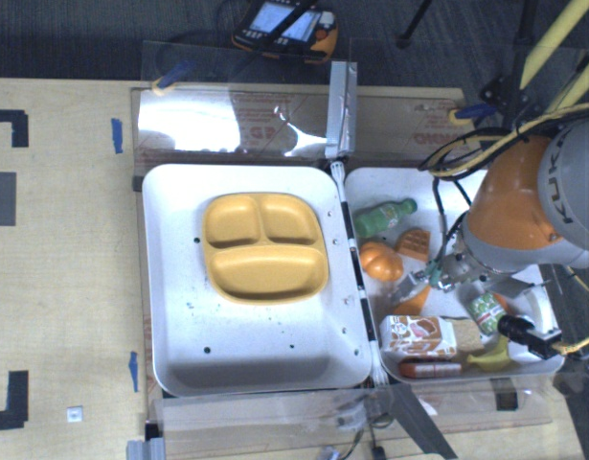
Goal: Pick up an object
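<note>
While the arm (524, 209) bends low, claw (438, 278) hangs over right bin (543, 367).

The tool (436, 278) hangs inside the right shallow white bin (363, 182), with the round orange fruit (381, 262) just to its left and the green plastic bottle (383, 217) behind it, toward the bin's far wall. In front of the tool lies the brown-and-white printed carton (420, 335), and nearer still, against the front wall, the red tube (429, 369). Well to the tool's left, in the left shallow white bin (169, 286), sits the yellow three-compartment plastic tray (265, 246).
</note>
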Controlling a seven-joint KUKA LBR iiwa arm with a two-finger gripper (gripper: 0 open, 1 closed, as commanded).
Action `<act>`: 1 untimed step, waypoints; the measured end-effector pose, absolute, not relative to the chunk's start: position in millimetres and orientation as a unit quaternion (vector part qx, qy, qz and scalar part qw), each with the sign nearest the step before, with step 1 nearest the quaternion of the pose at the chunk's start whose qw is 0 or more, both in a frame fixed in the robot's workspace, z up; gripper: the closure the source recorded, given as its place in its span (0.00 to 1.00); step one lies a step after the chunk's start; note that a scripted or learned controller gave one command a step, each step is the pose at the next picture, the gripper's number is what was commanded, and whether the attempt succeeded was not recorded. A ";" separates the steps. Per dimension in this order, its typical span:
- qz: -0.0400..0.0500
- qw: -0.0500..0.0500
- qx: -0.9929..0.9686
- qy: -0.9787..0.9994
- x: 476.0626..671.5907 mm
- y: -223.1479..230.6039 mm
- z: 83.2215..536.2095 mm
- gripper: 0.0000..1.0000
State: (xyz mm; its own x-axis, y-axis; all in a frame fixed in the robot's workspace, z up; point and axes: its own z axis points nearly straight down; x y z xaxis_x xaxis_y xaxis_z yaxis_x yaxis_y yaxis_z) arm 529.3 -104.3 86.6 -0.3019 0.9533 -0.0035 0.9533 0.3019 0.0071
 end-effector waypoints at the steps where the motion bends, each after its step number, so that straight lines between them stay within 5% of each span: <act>1: 0.003 0.005 0.592 0.806 530.9 -106.2 94.9 1.00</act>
State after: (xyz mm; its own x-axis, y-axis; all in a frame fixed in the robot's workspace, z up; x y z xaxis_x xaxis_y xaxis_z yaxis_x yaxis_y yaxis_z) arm 530.9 -106.2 94.9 -0.2984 0.9544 -0.0049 0.9544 0.2985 0.0103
